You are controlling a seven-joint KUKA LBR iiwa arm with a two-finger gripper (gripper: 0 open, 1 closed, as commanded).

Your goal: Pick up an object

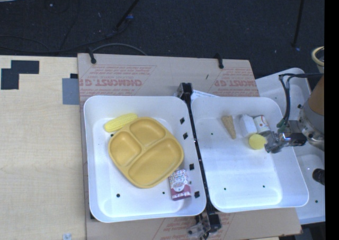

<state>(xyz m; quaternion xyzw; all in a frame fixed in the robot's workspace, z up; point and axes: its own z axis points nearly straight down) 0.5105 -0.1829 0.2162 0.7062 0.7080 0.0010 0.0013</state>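
The gripper (273,143) hangs over the right edge of the right bin (249,196), its tip just beside a small yellow ball (257,141); whether the fingers are spread or pressed together cannot be told from this slant, and nothing shows between them. The ball lies near the bin's right edge, toward the far side. Just beyond it, nearer the far right corner, lies a white container with a red label (253,124). To its left, a tan cone (229,126) lies apart from both. In the left bin (100,191), a yellow divided tray (145,151) fills the middle, a yellow corn cob (120,122) touches the tray toward the far left corner, and a small red packet (179,184) sits by the near right corner.
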